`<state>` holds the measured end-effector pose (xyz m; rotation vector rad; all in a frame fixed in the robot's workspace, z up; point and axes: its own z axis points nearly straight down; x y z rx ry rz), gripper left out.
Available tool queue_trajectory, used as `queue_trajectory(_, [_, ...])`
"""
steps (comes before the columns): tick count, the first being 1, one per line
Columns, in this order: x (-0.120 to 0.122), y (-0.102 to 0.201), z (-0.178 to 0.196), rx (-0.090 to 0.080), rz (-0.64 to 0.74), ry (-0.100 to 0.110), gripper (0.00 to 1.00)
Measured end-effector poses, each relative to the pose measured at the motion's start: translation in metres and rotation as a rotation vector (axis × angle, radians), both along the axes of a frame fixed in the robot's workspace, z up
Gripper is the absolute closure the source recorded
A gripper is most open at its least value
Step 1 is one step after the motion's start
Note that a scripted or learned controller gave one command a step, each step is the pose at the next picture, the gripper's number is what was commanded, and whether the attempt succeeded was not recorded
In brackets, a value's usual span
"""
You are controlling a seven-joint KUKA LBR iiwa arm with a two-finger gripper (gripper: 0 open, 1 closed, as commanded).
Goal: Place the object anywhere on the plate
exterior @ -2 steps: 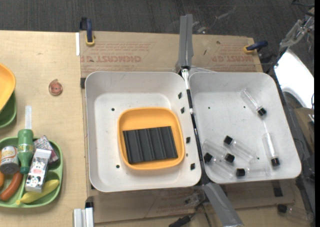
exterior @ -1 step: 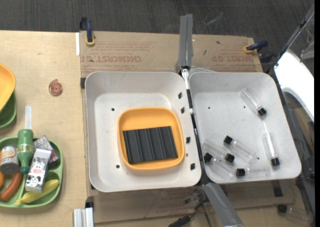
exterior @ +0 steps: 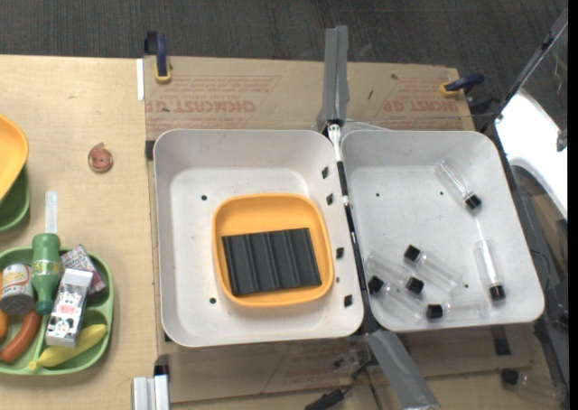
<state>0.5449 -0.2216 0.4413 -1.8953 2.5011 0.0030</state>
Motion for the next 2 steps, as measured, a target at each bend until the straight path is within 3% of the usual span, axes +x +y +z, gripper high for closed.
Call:
queue_trajectory(1, [-0.0659,0.0,-0.0041,0.0,0.218,0.0,0.0])
queue_trajectory(2, [-0.0659,0.0001,-0.0001,-0.001,0.596,-0.002,0.0])
